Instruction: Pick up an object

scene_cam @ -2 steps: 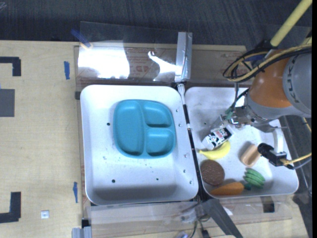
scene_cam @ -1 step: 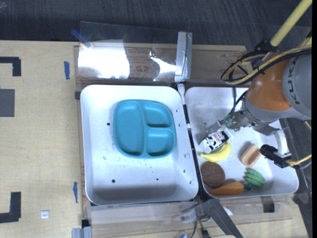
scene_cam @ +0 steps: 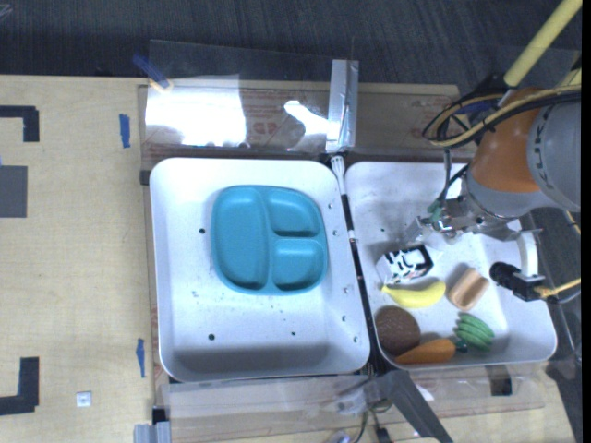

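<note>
The right bin [scene_cam: 369,192] holds several small toys in its near half. A black-and-white toy [scene_cam: 407,262] lies above a yellow banana [scene_cam: 416,294], with a tan bread roll [scene_cam: 466,288] to the right. Nearer the front lie a brown round piece [scene_cam: 397,329], an orange carrot [scene_cam: 428,350] and a green vegetable [scene_cam: 475,331]. My gripper [scene_cam: 441,221] hangs over the right bin's upper middle, just up and right of the black-and-white toy. I see nothing held in it.
The left bin [scene_cam: 175,247] holds a blue divided plate [scene_cam: 270,238]. The arm's orange band [scene_cam: 503,160] and cables [scene_cam: 466,113] cover the right bin's far right corner. A black fitting [scene_cam: 510,280] sticks out over the right rim. Clear plastic sheets stand behind the bins.
</note>
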`<state>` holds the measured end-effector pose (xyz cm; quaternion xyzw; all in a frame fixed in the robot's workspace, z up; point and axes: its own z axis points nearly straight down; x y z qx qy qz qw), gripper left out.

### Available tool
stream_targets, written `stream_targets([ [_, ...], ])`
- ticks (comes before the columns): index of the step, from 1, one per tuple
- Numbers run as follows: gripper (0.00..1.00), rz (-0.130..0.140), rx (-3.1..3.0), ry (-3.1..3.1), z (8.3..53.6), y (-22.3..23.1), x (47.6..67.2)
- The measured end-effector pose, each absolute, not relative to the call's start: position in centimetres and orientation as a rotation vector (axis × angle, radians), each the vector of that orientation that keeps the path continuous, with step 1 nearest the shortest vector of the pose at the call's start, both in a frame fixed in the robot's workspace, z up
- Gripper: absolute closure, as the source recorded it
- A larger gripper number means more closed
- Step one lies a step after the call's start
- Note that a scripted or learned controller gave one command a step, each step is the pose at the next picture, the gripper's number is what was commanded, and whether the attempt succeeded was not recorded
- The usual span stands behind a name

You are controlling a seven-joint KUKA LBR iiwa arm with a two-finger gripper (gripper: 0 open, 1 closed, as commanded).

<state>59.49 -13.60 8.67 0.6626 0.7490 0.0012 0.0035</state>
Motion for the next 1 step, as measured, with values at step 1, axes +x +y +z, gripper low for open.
stream_targets([
  [1, 0.00, 0.005, 2.015, 2.405, 8.74, -10.21, 52.33],
])
